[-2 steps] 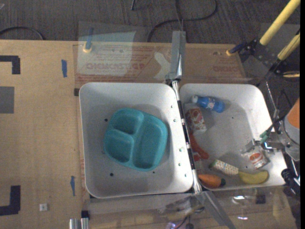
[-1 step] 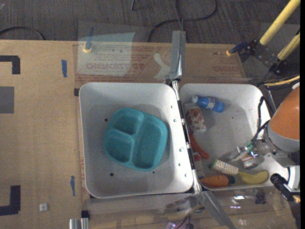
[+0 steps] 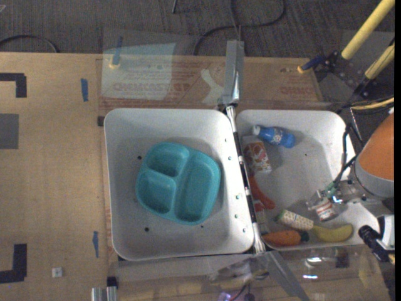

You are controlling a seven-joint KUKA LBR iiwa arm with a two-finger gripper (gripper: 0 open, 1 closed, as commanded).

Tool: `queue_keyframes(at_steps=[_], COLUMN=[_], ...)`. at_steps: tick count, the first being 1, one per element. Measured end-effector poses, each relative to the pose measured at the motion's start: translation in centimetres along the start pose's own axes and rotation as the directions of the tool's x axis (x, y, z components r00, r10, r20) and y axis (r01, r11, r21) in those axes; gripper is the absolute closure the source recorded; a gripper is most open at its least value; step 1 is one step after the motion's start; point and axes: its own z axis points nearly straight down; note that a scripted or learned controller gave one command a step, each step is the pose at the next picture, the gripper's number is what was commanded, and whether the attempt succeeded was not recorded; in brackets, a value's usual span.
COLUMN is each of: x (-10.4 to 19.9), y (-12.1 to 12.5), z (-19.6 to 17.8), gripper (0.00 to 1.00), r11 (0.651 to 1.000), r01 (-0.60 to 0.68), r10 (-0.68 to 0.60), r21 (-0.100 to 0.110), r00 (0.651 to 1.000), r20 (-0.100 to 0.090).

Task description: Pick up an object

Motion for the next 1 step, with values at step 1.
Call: queue_keyframes(at_steps=[1], x=[2.43], y=[9.73], z=[-10.55], gripper=[1.0], r11=[1.0], r01=[-0.008], r10=[0.008], r21=[0.009], r00=[1.0], r20=[-0.006])
